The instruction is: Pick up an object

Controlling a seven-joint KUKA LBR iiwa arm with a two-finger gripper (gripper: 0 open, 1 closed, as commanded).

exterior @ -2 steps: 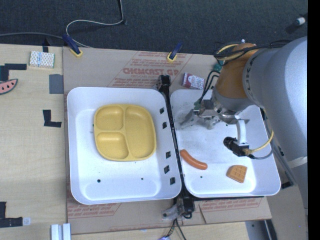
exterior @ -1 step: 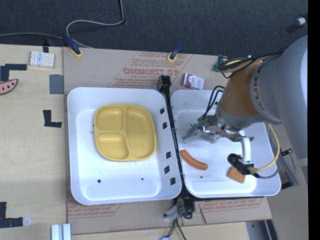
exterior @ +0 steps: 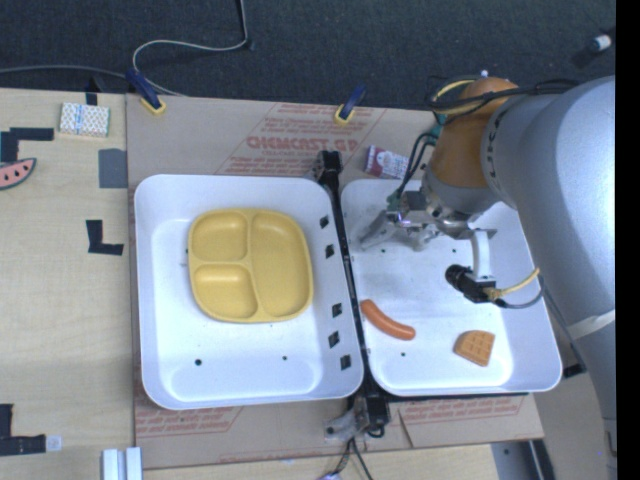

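cardboard-lined bench [exterior: 270,138], two white bins [exterior: 165,288], dark carpet [exterior: 350,28] behind

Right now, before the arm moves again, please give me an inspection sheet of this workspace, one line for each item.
Surface: two white bins, left bin and right bin, on cardboard.
Job's things: hot dog and waffle piece lie apart in the right bin.
Clutter: yellow divided plate in the left bin; small packet behind the bins.
Grippers: gripper low over the right bin's upper left, nothing seen between its fingers.
Cables: black cable on the dark floor; yellow cable on the arm.
Surroundings: yellow clamps on the cardboard edge.
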